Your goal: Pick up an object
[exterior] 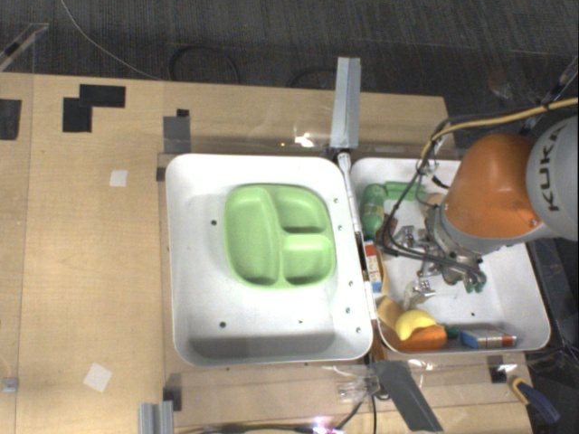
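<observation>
Gripper sits low in the right bin; can't tell its state, wrist blocks it. Nearest obj: yellow banana-shaped toy w/ orange piece at approx 7 o'clock, marker at 5, green bottle at 11. Divided green tray at 9, in left bin. Risk: items hug the walls, so a descent may clip the rim or close on nothing.

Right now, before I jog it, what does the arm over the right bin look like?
The arm is grey with black lettering on its casing, and a rounded orange band sits above the wrist. Black and yellow cables loop along it. Below the band, the gripper is bare metal with thin dark wires.
</observation>
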